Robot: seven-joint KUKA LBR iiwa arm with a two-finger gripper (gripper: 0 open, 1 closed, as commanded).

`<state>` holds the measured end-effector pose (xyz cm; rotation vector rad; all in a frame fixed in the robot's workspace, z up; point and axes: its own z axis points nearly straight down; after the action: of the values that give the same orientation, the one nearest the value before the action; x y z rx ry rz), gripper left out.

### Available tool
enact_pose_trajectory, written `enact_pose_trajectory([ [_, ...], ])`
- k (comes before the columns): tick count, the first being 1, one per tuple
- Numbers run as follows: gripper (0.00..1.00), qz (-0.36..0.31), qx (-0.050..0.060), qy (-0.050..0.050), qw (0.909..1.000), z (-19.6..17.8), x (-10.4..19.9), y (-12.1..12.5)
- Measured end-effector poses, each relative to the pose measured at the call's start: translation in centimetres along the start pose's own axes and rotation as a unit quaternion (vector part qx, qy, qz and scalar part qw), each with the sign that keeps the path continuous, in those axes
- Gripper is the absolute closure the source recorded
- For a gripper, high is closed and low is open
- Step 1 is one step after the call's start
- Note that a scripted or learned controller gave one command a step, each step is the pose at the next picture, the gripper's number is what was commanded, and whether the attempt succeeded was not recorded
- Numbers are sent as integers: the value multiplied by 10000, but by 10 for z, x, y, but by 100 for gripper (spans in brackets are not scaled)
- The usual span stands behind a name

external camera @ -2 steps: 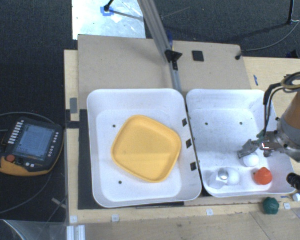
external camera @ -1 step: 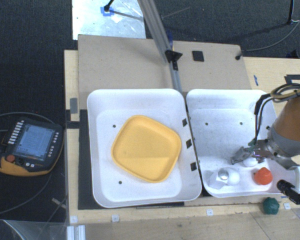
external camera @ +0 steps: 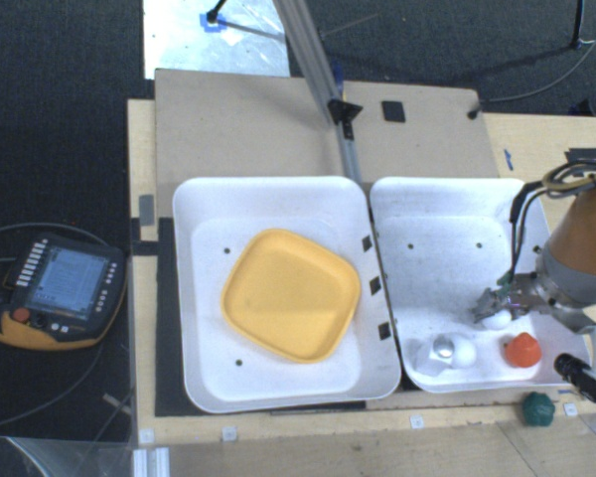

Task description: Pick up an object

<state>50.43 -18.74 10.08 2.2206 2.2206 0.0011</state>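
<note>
Claw low in right bin, grip unclear, touching white ball; orange-red ball near, yellow plate left.

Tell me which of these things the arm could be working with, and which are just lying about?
In the job:
- gripper, low in the right bin
- small white object at the gripper
- red-orange object
- white ball
- silvery object
- yellow plate in the left bin

Lying about:
- green object on the bench
- handheld control pad on the floor
</note>
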Motion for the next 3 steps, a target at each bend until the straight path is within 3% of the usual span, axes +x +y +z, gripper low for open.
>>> enact_pose_trajectory([
  [2, 100, -5, -17, -5, 10000, -88, -4, 5],
  [3, 100, -3, -3, -1, 10000, -104, -4, 6],
])
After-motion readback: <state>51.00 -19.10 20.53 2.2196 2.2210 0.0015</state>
